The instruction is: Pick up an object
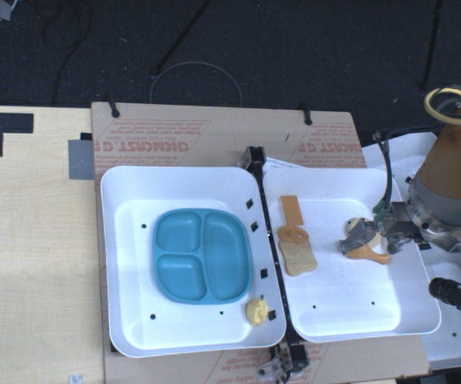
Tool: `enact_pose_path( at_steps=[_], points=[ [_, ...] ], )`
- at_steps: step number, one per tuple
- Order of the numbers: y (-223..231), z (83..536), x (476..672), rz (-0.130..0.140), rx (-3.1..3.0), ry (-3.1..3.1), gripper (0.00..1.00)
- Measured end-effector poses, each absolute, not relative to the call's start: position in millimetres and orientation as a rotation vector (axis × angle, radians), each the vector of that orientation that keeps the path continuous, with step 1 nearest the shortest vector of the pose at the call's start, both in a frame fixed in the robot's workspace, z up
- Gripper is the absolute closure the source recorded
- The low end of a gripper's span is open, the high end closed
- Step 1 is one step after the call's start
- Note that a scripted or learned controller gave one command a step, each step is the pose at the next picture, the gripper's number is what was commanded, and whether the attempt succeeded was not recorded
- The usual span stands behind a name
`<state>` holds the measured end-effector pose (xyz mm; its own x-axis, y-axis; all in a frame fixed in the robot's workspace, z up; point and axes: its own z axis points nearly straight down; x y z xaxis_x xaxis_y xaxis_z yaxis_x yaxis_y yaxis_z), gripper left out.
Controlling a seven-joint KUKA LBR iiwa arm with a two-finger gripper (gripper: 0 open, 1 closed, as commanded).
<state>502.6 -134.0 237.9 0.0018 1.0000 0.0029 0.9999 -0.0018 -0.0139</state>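
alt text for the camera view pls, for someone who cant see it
The end effector sits low in the right bin over an orange piece; a toast slice lies nearby. The left bin holds a blue divided plate and a yellow lump.

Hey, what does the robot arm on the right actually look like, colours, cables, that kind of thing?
The arm is a thick rounded column, orange-tan above and grey lower down toward the wrist. At its tip is a small gripper made of dark grey metal parts. A black cable loops down along its side, and a yellowish ring sits at the top of the column.
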Motion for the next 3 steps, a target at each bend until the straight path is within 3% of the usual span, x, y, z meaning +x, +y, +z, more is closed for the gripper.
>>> enact_pose_path(
  at_steps=[1,2,3],
  points=[
    [-134,243,504.6,0.003,-2.219,-2.219,0.00],
    [-126,185,510.2,0.007,-2.214,-2.217,0.00],
    [-123,128,498.6,0.008,-2.215,-2.214,0.00]
  ],
)
